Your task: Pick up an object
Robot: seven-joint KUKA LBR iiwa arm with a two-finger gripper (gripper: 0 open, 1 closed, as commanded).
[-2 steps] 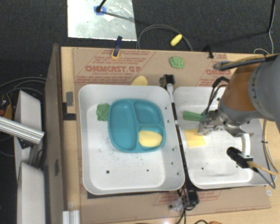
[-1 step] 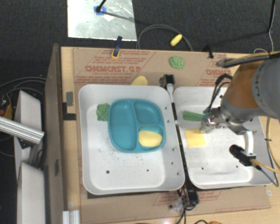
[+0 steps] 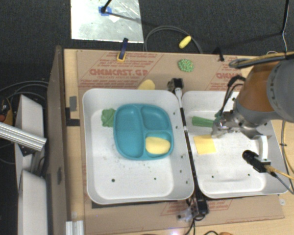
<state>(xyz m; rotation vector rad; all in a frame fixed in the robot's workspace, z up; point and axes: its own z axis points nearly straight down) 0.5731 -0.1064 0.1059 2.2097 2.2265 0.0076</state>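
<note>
Your gripper [image 3: 219, 127] hangs low in the right white bin [image 3: 235, 182], just at three o'clock of the flat yellow foam square [image 3: 205, 144] and the green cylindrical stick [image 3: 202, 122], likely lining up a grab. You cannot tell how wide its pincer stands.

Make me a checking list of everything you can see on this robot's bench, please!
Surface: brown cardboard sheet under two shallow white bins, left bin and right bin.
Job's things: teal divided plate in left bin, holding a yellow rounded lump; green leafy piece beside the plate; green stick and yellow square block in right bin.
Clutter: green bumpy disc and yellow piece on the cardboard.
Grippers: gripper low in right bin, near the stick.
Cables: black cable behind the bench.
Surroundings: shiny metal sheet on dark floor.
</note>
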